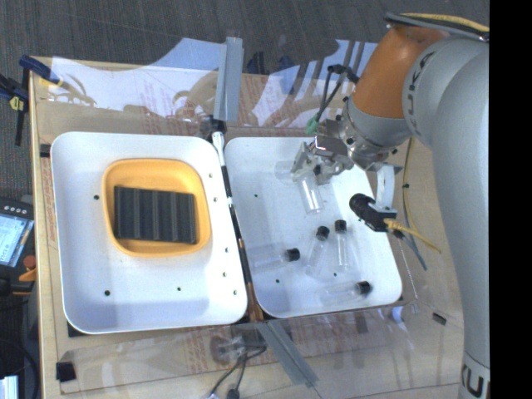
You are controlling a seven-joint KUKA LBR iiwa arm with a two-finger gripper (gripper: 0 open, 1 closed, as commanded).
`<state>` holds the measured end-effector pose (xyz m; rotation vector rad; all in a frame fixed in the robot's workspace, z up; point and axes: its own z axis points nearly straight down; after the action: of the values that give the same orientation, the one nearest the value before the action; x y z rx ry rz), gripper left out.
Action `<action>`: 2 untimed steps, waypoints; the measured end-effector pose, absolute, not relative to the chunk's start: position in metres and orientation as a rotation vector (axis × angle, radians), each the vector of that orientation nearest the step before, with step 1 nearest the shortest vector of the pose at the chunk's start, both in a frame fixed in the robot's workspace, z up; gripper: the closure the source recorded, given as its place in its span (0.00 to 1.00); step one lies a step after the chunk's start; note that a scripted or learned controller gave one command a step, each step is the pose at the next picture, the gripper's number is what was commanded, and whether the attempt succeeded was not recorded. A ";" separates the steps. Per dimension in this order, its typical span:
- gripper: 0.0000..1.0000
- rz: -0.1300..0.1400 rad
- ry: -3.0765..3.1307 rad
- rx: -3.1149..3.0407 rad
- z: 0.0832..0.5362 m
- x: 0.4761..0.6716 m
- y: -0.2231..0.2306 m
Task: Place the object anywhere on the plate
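A grey robot arm (pixel 449 181) with an orange band (pixel 397 69) is reaching in from the right and filling much of that side, above a bench (pixel 150 347) carrying two shallow white bins side by side. The left bin (pixel 75 289) is holding a yellow plate (pixel 154 177) with rounded corners, and a dark ribbed rectangular insert (pixel 156 214) is lying in the plate's middle. The right bin (pixel 258 173) is holding several clear plastic vials with black caps: one vial (pixel 311 194) is lying just below the gripper, two more (pixel 341 243) are lying near the bin's centre, another (pixel 345 289) is resting by the lower right corner, and a loose black cap (pixel 292 254) is sitting towards the lower left. All the vials are lying well apart from the plate. The gripper (pixel 320 163) is hanging over the upper part of the right bin; whether it is open or closed, or gripping anything, cannot be told from this angle
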<state>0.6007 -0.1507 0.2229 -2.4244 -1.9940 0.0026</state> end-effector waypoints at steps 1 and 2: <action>1.00 0.006 -2.245 -2.189 0.216 0.580 -0.145; 1.00 0.002 -2.444 -1.974 0.251 0.591 -0.115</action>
<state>0.5913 -0.1151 0.2510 -1.9738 -2.4436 0.0022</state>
